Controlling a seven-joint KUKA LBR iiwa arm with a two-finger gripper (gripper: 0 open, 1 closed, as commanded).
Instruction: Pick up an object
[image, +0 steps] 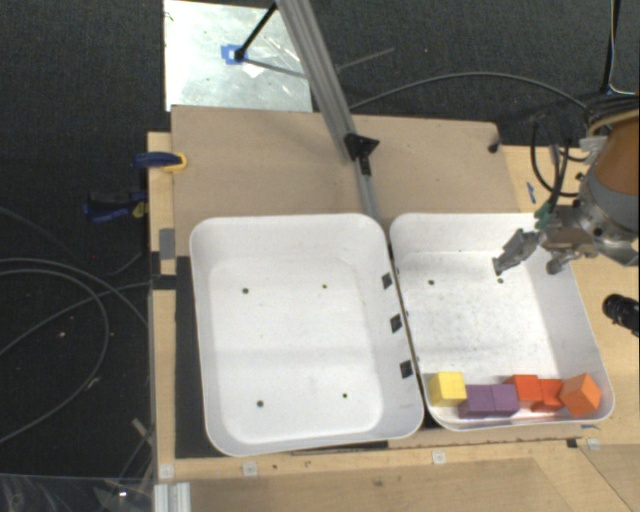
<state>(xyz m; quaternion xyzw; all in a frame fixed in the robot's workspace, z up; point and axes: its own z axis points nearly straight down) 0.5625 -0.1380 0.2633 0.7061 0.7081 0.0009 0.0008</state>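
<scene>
Along the near edge of the right bin (470, 300) lie several blocks: a yellow block (447, 387), a purple block (490, 400), a red-orange block (534, 391) and an orange block (581, 394). My gripper (530, 255) hangs over the far right part of that bin, well back from the blocks. Its two grey fingers are spread apart and hold nothing.
The left bin (290, 330) sits beside the right one, with black clips along the shared rim. A slanted metal pole (335, 100) crosses the back of the bench. Cables lie on the dark floor at the left and behind the arm.
</scene>
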